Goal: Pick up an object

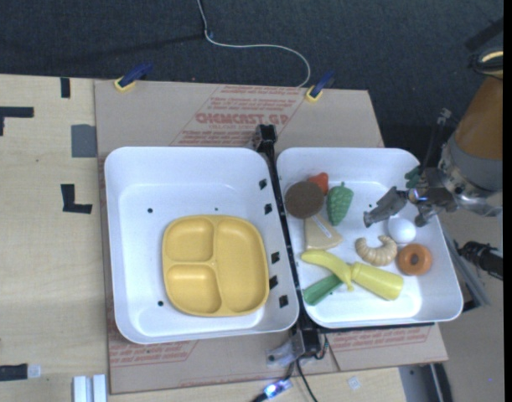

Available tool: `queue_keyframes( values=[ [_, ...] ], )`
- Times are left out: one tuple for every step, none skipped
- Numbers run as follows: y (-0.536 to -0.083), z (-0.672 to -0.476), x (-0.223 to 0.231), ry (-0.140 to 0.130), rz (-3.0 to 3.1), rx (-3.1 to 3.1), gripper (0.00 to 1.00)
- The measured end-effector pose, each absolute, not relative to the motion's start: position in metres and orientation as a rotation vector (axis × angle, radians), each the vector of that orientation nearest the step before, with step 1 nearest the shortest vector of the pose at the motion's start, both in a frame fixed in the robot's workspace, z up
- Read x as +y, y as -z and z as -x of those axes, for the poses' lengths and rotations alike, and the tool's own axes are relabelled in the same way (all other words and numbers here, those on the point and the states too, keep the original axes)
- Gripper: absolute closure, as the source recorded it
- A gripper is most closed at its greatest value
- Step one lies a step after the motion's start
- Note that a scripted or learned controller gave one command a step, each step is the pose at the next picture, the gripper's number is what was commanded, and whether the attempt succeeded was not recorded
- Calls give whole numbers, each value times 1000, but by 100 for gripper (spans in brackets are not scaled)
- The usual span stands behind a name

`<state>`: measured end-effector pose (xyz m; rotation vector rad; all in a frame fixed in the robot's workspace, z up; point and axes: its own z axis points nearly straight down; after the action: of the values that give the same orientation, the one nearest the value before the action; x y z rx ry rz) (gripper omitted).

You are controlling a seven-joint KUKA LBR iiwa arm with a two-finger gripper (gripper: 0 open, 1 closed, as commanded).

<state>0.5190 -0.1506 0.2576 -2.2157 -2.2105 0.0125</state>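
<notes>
Plate [214, 265] in left bin [130, 174]; toy food in right bin [364, 159]: egg [401, 229] behind donut [415, 260], banana [356, 275] in front

Single fixed camera mounted above bench [38, 224], angled downward; both bins [121, 224] framed fully, arm [482, 132] seen at right edge.

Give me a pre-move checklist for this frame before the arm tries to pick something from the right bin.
1. Gripper positioned over the right bin: ok, near its right side.
2. A target close by: ok, the white egg lies just below the gripper.
3. Nothing between the fingers already: ok, they look spread and bare.
4. Room around the egg: not ok, the croissant and the donut crowd it.
5. Gripper height above the egg: cannot tell from this slanted view.
</notes>
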Motion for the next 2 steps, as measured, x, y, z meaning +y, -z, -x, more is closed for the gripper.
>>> queue_keyframes(
  values=[
    [-264, -521, -150, -1, 2219, -2222, 0],
    [-201, -520, -155, -8, 2217, -2217, 0]
  ],
)
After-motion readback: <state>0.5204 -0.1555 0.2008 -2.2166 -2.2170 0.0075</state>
